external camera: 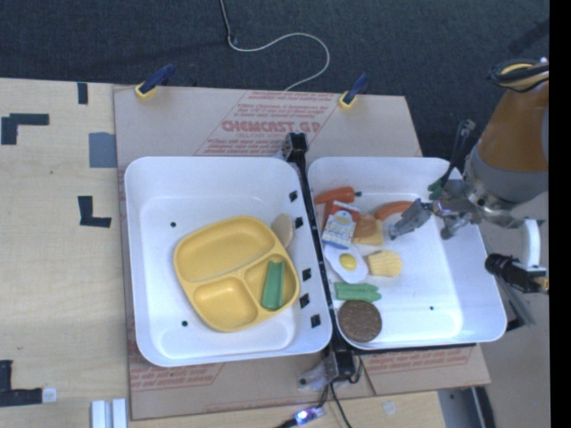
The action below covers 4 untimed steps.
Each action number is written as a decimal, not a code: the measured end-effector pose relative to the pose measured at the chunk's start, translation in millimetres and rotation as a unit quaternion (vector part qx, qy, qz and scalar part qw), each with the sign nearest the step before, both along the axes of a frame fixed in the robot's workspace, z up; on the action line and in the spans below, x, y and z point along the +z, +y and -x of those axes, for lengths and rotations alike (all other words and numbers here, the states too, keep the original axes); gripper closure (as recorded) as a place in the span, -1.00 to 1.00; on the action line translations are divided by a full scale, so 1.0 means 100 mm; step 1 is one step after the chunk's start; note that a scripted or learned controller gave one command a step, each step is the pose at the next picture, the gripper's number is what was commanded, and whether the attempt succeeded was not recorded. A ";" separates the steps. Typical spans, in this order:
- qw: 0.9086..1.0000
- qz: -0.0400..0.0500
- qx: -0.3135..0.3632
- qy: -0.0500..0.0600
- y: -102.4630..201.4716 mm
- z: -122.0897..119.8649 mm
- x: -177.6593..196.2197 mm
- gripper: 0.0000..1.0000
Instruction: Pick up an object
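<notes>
Two white bins on your desk: left bin (152, 239) with one yellow divided tray (223, 270), one green piece (273, 285); right bin (455, 301) with a cluster of about eight toy foods (357, 248) along its left side; one end effector (412, 218) just beside the orange piece (393, 209), its state I cannot tell; descend on an isolated item, such as the corn (384, 263).

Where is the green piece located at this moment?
In the camera view, the green piece lies in the left bin, in the right-hand compartment of the yellow tray.
</notes>
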<state>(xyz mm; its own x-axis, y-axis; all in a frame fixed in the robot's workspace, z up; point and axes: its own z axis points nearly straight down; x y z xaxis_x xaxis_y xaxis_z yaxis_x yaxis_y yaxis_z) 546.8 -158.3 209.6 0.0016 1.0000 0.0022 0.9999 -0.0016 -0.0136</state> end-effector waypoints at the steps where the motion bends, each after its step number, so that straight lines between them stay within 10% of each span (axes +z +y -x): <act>1: 1.000 0.001 0.001 -0.006 0.00 -0.03 0.06 -1.00; 4: 1.000 0.002 0.002 -0.006 -0.04 0.07 -1.26 -1.00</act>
